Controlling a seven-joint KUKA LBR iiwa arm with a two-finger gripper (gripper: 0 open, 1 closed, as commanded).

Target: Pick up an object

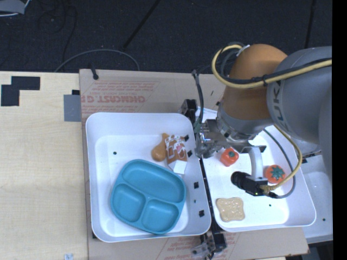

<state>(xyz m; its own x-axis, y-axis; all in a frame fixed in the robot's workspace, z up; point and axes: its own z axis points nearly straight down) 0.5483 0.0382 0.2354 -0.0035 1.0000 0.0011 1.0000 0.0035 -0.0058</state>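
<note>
From the camera view above the bench, the grey arm [303, 96] reaches in from the right, its orange band bulging over the far part of the right bin [295, 207]. The gripper [201, 144] hangs low at the divide between the two bins, over the shared rims near their far end. Its tip is dark and crowded by cables and metal parts, so I cannot tell whether it is open or closed, and nothing can be seen in its hold.

Just to its left, in the left bin [104, 148], lies a brown cookie-like toy [171, 147] with white markings. It is very near the gripper, though contact cannot be judged. A small white piece [179, 167] lies against the toy's near side. A blue divided plate [147, 196] lies flat across the near half of that bin, apart from the gripper.

In the right bin, a small red-orange toy [229, 156] sits just beside the gripper on its right. A second red-orange toy with a green patch [275, 173] lies further right, and a pale toast slice [230, 209] rests near the front wall, well apart from the tool.

Both bins stand on a cardboard sheet [122, 93] with red print, laid on the pale wooden bench [38, 172].
</note>
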